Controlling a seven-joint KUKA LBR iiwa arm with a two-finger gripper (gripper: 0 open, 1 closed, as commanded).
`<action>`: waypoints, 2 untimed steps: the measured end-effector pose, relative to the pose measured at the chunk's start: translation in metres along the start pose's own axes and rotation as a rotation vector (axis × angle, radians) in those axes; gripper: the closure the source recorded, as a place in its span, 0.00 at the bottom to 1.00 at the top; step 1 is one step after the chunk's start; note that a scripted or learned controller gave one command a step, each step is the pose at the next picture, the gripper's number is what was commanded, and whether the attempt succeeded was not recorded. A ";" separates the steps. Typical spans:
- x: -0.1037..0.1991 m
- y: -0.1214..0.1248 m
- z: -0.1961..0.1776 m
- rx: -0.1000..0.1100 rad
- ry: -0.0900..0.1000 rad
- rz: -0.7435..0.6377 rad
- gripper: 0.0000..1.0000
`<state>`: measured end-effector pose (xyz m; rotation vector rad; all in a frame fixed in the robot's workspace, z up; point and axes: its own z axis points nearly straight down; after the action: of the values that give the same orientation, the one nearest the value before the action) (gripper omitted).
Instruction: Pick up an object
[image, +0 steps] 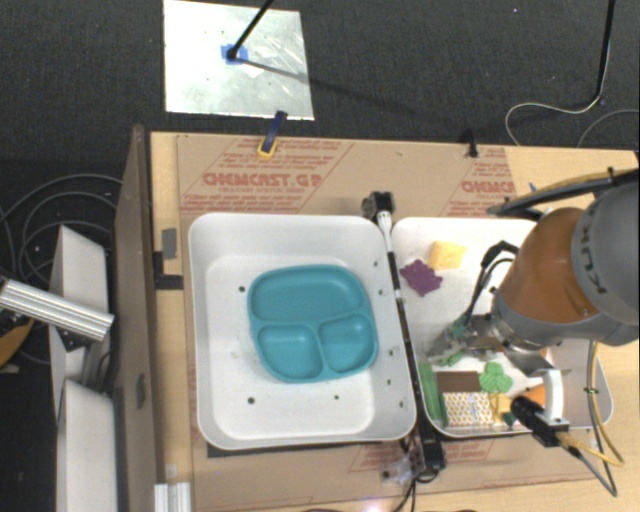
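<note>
The arm (565, 270), grey with its orange band, rises closest to my lens and hangs over the right bin (470, 232), hiding much of that bin's middle. Below it sits the clutter I can choose from: a green leafy toy (493, 378), a dark brown block (459, 381), a speckled packet (467, 408), and an orange piece (533, 394), all crowded into the bin's near edge and touching or nearly touching one another. Toward the far edge lie a purple piece (421, 276) and a yellow block (447, 255), just beside each other but clear of the pile. Those two look light and stiff, likely plastic or foam; I judge the yellow block the easiest target, taken across its flat sides, since nothing crowds it. The packet looks thin and flat, awkward to pinch.

The claw (468, 338) sits low near the bin's left wall, above the pile. I cannot tell how it is set, or whether it touches anything.

The left bin (220, 250) carries a teal divided tray (312, 322) at its centre.
</note>
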<state>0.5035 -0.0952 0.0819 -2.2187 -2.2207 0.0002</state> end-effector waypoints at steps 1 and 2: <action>-0.062 0.039 -0.029 -0.009 -0.006 0.002 0.00; -0.016 0.025 -0.001 0.000 0.001 -0.005 0.00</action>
<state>0.5286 -0.1107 0.0832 -2.2126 -2.2258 -0.0009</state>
